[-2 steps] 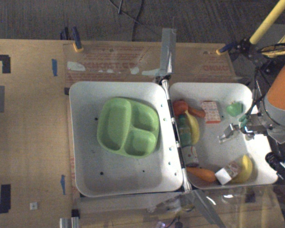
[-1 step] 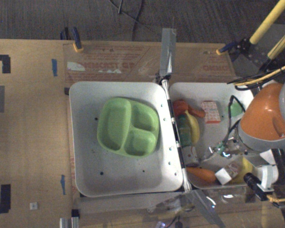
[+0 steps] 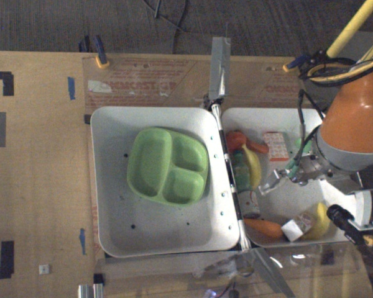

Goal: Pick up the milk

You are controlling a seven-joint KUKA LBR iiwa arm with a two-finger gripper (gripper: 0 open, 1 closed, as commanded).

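Note:
A small white and red carton point(image 3: 275, 145), which looks like the milk, lies near the back of the right bin point(image 3: 280, 197). My gripper point(image 3: 281, 179) hangs over the middle of that bin, a little in front of the carton and apart from it. The grey arm with its orange band point(image 3: 354, 120) comes in from the right and hides the bin's right side. I see nothing held in the gripper.
Along the right bin's left wall lie a red item point(image 3: 236, 139), a banana point(image 3: 253, 166) and a green bottle point(image 3: 240, 169). At its front are a carrot point(image 3: 264, 228), a white-capped item point(image 3: 293, 230) and a yellow piece point(image 3: 322, 219). A green divided plate point(image 3: 169, 165) sits in the left bin point(image 3: 112, 216).

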